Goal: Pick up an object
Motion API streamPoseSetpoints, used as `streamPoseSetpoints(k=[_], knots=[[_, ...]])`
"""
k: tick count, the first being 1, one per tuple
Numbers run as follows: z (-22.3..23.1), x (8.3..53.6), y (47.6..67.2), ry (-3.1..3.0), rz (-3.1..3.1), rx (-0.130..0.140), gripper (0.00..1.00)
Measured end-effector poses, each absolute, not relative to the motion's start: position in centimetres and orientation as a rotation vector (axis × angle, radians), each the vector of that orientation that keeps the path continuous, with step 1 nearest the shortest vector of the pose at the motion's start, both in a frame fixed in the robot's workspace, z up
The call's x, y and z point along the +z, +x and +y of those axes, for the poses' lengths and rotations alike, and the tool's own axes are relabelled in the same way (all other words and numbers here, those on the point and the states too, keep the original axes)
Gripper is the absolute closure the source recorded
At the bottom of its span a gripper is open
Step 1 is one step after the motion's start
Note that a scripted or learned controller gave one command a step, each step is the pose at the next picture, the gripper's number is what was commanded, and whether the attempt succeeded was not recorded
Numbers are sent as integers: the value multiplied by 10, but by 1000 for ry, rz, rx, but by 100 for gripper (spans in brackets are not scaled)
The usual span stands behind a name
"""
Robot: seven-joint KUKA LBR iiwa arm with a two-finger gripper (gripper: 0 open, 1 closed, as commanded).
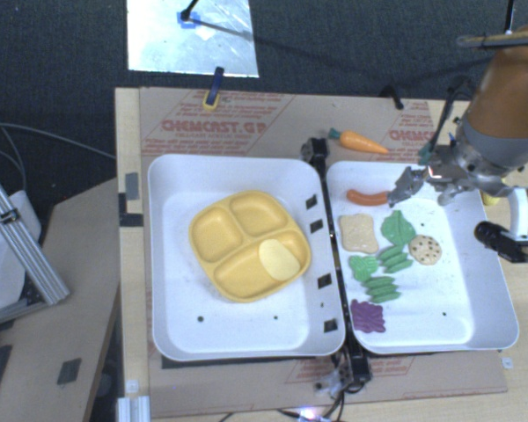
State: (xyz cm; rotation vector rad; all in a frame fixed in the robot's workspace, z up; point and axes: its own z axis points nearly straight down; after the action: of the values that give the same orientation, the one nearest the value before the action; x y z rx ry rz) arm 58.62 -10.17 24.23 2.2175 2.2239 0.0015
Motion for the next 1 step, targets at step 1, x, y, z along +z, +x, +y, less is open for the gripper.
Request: streamPoseSetpoints(k=[1], knots=[[-139, 149, 603, 2224, 2222, -5, 0]])
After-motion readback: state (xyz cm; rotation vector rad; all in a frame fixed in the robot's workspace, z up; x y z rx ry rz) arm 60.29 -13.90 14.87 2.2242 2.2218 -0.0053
